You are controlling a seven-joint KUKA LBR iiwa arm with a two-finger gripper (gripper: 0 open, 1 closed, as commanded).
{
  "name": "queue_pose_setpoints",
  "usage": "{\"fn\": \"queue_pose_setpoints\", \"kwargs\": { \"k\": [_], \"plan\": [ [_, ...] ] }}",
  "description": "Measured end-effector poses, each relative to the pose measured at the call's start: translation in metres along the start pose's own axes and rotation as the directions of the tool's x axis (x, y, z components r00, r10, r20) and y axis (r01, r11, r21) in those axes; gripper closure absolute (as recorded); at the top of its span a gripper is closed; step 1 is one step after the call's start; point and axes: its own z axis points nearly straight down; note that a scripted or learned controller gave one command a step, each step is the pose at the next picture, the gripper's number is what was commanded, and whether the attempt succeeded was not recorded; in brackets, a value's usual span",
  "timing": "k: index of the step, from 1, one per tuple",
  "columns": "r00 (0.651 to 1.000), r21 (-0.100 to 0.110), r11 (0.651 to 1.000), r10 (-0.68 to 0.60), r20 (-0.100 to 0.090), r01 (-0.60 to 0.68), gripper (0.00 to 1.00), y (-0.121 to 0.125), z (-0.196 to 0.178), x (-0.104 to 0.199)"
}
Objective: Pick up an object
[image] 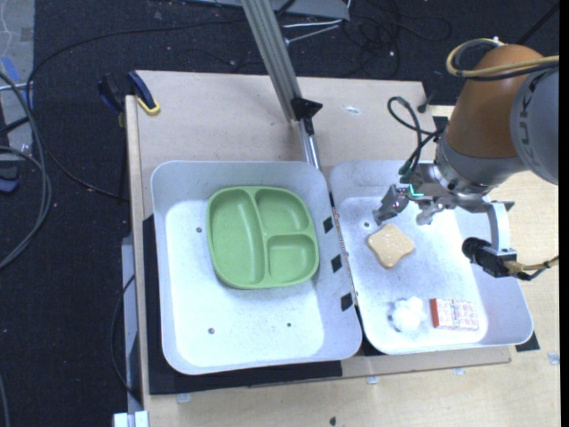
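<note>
A tan slice of bread (391,245) lies in the middle of the right bin (498,323). Nearer the front of that bin sit a small white lump (408,314) and a red-and-white packet (453,314). My gripper (410,205) hangs over the back of the right bin, just above and behind the bread. Its fingers are spread apart with nothing between them.
The left bin (182,327) holds a green divided plate (263,236). A grey metal pole (274,47) slants down to the back edge between the bins. Black clips (338,261) join the bins along their shared edge. Cables trail from the wrist at the right.
</note>
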Motion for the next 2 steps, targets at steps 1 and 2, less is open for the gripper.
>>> {"fn": "queue_pose_setpoints", "kwargs": {
  "k": [1,2],
  "plan": [
    [1.0,-0.003,1.0,0.0,0.0,0.0,0.0,0.001,-0.001,0.0],
    [1.0,-0.001,1.0,0.002,0.001,-0.002,0.0,0.001,0.041,-0.001]
  ]
}}
